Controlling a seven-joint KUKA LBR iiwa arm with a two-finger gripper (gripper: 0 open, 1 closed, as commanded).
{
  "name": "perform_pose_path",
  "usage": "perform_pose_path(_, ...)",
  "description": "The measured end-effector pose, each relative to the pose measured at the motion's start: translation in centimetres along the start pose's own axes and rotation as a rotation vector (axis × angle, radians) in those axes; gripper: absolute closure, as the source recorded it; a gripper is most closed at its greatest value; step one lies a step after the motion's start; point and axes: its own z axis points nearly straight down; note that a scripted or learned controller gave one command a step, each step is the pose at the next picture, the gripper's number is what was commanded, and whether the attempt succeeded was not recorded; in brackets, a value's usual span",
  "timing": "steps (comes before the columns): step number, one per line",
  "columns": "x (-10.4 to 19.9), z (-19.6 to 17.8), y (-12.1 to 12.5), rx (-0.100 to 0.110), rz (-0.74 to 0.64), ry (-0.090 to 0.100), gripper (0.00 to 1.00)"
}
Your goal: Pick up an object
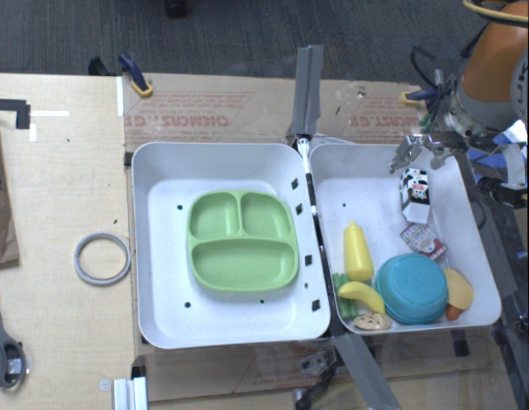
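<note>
Cookie (370,321) and banana (361,294) are lying at the near edge of the right bin (478,254), beside a blue bowl (412,289), a yellow bottle (357,251) and a red-printed packet (423,240). Farther back, a small black-and-white carton (414,187) is hanging pinched between the closed fingers of the gripper (415,162), raised over the bin's far end. Alongside, the left bin (153,254) is carrying a green divided plate (243,240). Out on the bench (50,195), a grey ring (102,257) is lying well apart.
</note>
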Motion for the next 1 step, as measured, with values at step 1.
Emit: perform_pose_path(1,-2.07,6.54,-0.2,-0.003,-0.049,-0.002,0.0)
